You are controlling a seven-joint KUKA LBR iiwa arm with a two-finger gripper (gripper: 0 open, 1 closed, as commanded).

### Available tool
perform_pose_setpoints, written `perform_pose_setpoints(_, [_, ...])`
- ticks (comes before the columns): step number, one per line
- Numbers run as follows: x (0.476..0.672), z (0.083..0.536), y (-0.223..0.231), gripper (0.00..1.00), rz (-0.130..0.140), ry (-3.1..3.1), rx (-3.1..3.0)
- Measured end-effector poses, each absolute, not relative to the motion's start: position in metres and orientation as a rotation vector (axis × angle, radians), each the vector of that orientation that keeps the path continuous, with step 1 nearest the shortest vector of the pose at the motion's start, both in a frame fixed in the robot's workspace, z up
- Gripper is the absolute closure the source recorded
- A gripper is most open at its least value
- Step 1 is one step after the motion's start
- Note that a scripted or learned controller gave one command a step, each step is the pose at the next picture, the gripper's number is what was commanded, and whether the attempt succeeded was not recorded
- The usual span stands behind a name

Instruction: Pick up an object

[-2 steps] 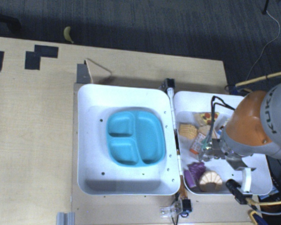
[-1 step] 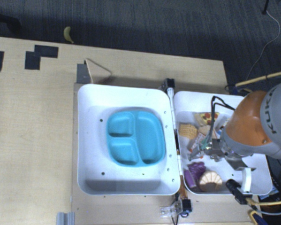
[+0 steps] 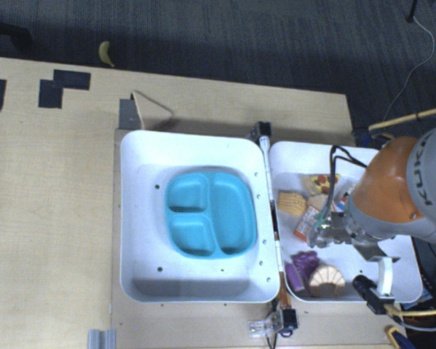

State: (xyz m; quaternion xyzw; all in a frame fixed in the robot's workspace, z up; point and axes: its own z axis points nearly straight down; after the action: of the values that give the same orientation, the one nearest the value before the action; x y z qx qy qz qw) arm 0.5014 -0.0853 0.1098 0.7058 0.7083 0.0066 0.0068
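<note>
A: Where is the claw [image 3: 318, 234] right now?

B: Low in the right bin [image 3: 409, 289], over the small pile there. I cannot tell how it stands or whether it has anything; the arm [image 3: 392, 190] hides too much.

A: And what could it pick?

B: A yellow ridged piece [image 3: 292, 204] near the bin's left wall, an orange packet [image 3: 306, 226] just beside the claw, a purple object [image 3: 301, 269] and a tan shell-shaped one [image 3: 327, 279] touching it at the near end. (The blue divided tray [image 3: 210, 213] sits alone in the left bin [image 3: 140, 202].)

A: How should it go about this?

B: I'd say choose one item, probably the packet, come straight down over its middle, and keep clear of the wall and neighbours on the counter [image 3: 48, 219].
</note>
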Motion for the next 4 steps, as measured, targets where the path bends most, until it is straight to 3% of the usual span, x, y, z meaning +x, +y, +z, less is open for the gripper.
perform_pose_setpoints(1, [0.527,0.088,-0.109,1.0,0.008,2.222,2.219])
perform_pose_setpoints(2, [0.528,0.087,-0.11,0.0,0.01,2.218,2.215])
perform_pose_setpoints(3, [0.49,0.088,-0.086,0.0,0.011,2.214,2.214])
perform_pose_setpoints(4, [0.492,0.099,-0.085,1.0,0.017,2.211,2.211])
